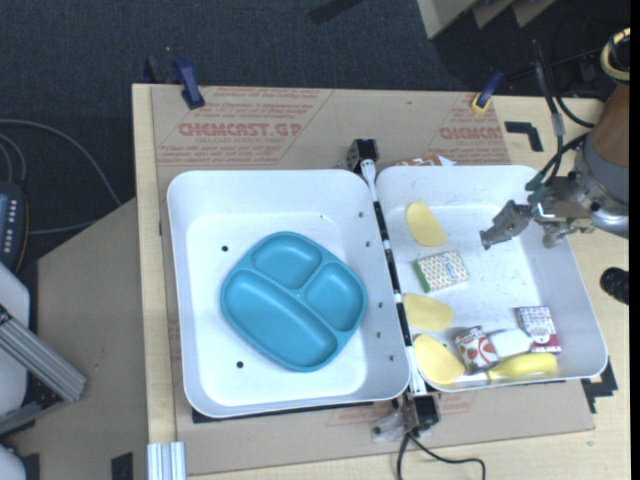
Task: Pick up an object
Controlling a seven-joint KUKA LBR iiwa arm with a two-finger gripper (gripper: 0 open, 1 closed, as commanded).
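The arm (612,173) is grey metal with a rounded, drum-like wrist section, and an orange-tan band sits above it at the frame's edge. Thin black cables loop over the wrist housing. The gripper (497,233) is dark grey and angular, on a paler silver bracket; small bright spots there may be screws or markings.

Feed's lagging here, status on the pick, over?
Gripper above right bin, nothing between its fingers. Nearest: green patterned packet, yellow piece. Nothing blocking.
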